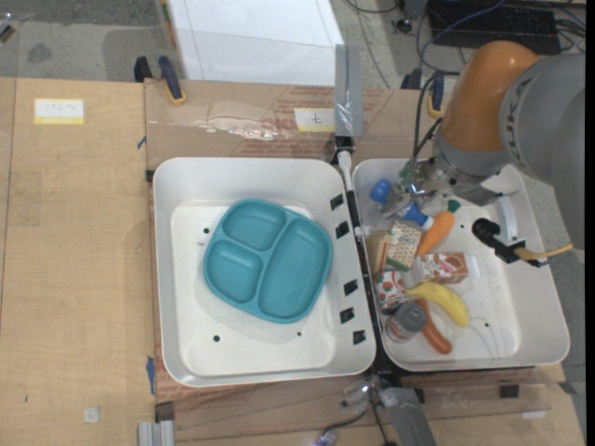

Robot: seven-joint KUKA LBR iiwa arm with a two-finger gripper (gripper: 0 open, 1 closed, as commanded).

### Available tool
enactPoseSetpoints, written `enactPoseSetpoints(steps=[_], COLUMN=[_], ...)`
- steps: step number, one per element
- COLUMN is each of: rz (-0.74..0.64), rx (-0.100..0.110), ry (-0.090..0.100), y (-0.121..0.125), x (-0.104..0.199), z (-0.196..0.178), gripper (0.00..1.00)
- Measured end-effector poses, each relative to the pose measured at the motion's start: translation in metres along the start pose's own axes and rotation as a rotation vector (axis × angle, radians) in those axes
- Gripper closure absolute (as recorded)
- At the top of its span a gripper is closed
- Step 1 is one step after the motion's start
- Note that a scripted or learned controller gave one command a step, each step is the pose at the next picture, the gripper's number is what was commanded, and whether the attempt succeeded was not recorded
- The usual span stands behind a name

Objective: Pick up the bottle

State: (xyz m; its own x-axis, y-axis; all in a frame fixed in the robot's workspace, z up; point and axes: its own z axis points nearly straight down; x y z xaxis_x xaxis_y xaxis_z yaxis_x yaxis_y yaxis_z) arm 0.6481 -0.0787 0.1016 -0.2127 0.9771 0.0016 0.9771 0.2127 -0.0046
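1. The arm (502,110) reaches into the right bin (535,337), its gripper (416,190) low near the back left corner.
2. I cannot tell how the gripper is set.
3. The bottle (383,192), blue-capped, lies just beside it, near a carrot (435,232) and a banana (441,301).
4. A teal plate (268,260) sits in the left bin (172,277).

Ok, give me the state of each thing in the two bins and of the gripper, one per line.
Gripper: down in the right bin, over its far left part; open or shut not visible.
Bottle: blue, in the bin beside the gripper.
Carrot: lying flat, tilted.
Banana: lying flat.
Sausage: lying near the front wall.
Can: lying beside the banana.
Divided plate: teal, flat in the left bin.
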Motion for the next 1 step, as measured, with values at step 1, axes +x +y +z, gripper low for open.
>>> enactPoseSetpoints(steps=[1], rz=[0.232], rx=[-0.008], ry=[-0.002], y=[0.0127], x=[0.0659], z=[-0.1569], gripper=[1.00])
